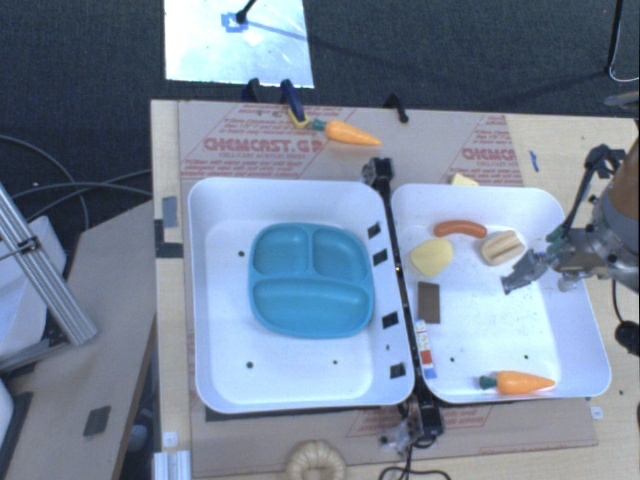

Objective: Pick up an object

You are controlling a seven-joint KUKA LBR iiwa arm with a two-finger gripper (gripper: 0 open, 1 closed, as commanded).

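Camera view has the gripper (522, 274) over the right bin (575, 363), can't tell its state honestly. Bread roll (501, 246) sits just beside it, sausage (460, 229) and potato (432, 258) further left.

The arm (622, 208) runs off the frame's right edge. At the bottom edge, a pale ring-shaped object (316, 462) is cut off. The gripper (540, 268) is blurred, its tips indistinct.
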